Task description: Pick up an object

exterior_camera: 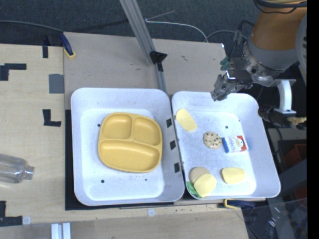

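I am watching the gripper (220, 94) hovering over the 12 o'clock rim of the right bin (263, 133); I cannot tell how it is set, and nothing is showing in its grasp. In that bin, a yellow wedge (186, 119) is lying at 10 o'clock, a chocolate-chip cookie (212, 140) is sitting near centre, and a small red, white and blue carton (234, 144) is lying just beside it at 3 o'clock. Three more pieces are resting toward 6 o'clock. The left bin (79, 133) is holding a yellow divided plate (130, 142).
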Available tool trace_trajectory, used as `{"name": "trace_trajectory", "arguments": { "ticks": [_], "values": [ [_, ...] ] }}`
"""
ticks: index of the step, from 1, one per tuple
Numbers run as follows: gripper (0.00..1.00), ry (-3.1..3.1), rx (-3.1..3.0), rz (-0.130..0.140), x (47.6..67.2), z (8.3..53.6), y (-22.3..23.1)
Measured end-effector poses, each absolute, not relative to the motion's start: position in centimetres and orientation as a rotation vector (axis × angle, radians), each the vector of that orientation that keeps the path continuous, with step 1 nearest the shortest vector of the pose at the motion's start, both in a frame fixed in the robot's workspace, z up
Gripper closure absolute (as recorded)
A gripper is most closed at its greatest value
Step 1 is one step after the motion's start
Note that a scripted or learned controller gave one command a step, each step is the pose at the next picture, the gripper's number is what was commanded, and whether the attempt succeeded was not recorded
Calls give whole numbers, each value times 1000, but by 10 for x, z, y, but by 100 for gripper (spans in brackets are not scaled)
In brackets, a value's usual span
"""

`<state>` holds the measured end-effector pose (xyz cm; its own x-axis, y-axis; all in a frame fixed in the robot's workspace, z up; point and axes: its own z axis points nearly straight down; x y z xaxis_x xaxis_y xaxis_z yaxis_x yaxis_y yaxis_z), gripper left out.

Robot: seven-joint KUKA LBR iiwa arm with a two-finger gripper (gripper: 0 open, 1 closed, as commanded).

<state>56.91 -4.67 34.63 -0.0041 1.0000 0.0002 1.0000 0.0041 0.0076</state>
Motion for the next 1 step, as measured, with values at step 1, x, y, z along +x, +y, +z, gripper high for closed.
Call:
{"name": "trace_trajectory", "arguments": {
  "ticks": [1],
  "values": [
    [100, 2230, 2224, -11, 547, 244, -3]
  ]
}}
